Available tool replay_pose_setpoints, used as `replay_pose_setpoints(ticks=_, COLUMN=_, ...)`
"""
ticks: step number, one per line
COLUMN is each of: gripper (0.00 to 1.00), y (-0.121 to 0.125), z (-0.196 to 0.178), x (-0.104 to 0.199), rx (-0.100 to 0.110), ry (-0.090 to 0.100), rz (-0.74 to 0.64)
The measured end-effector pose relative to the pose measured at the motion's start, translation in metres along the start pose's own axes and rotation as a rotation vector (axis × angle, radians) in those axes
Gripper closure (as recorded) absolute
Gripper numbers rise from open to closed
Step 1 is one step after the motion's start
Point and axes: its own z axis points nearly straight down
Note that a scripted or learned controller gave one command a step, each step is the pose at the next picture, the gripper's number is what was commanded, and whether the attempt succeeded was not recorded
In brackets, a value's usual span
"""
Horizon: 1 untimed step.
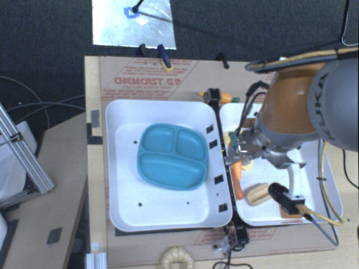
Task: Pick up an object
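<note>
Where the arm (303, 102) overhangs, right bin (261, 213) and orange piece (239, 187) part-hidden.

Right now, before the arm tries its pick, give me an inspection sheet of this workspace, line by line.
Surface: brown printed board under two white bins, the left bin and the right bin.
Job's things: blue divided plate in the left bin; orange carrot-like piece and beige piece in the right bin.
Clutter: pale ring at the board's front edge; blue and yellow clamp at its back edge.
Grippers: gripper over the right bin's left side, just above the orange carrot-like piece; cannot tell if it holds anything.
Cables: black cables on the floor at left.
Surroundings: dark carpet, foil sheet, aluminium frame.
</note>
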Motion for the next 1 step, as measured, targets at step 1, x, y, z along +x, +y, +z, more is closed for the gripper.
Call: replay_pose_setpoints(ticks=1, gripper=1.00, y=0.0099, z=-0.0011, x=-0.0188, rx=-0.003, ry=-0.001, rz=0.006)
